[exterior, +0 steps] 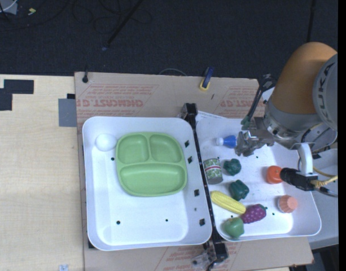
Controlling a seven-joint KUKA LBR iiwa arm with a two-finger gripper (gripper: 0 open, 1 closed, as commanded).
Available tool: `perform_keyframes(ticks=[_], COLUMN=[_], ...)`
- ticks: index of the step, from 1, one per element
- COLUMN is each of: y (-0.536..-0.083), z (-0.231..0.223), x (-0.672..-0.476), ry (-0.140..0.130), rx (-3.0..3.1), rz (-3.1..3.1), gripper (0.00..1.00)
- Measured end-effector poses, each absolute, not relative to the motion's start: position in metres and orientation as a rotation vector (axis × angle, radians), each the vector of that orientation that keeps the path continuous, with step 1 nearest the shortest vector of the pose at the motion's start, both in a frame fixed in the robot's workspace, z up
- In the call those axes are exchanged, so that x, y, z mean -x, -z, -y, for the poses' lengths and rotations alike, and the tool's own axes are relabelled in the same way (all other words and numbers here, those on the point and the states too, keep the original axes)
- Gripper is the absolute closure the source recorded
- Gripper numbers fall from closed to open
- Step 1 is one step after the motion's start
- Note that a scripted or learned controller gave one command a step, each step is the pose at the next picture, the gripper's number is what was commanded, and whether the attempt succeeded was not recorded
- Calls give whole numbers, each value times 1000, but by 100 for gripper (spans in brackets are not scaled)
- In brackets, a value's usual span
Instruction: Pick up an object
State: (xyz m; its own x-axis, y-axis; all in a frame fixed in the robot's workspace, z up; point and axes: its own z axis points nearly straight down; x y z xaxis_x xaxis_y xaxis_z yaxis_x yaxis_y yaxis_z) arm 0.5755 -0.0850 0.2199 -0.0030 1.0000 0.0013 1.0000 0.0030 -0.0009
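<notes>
My gripper (pixel 249 144) hangs over the far part of the right bin (pixel 299 223), right beside a small blue-and-white bottle (pixel 227 141). Nothing can be seen held in it. Below it lie a small can (pixel 213 170), two dark green peppers (pixel 232 166) (pixel 239 189), a yellow corn cob (pixel 227 202), purple grapes (pixel 254 213), a green apple (pixel 234 227), an orange fruit (pixel 274 174) and a pink cup (pixel 287 204).
The left bin (pixel 92 208) holds a green divided plate (pixel 150 164) and a white ball (pixel 105 141) in its far left corner. A black divider (pixel 196 151) runs between the bins. Brown cardboard (pixel 139 97) lies under both.
</notes>
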Motion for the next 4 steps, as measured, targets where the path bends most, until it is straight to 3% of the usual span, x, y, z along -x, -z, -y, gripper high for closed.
perform_keyframes(ticks=[1, 2, 3, 4], y=[-236, -235, -223, -238], z=[51, 52, 44, 50], x=[-621, -627, -615, -624], ry=[3, -1, -5, 0], rx=[2218, 2216, 2218, 2217], rz=[2225, 2226, 2220, 2226], gripper=[100, 100, 100, 100])
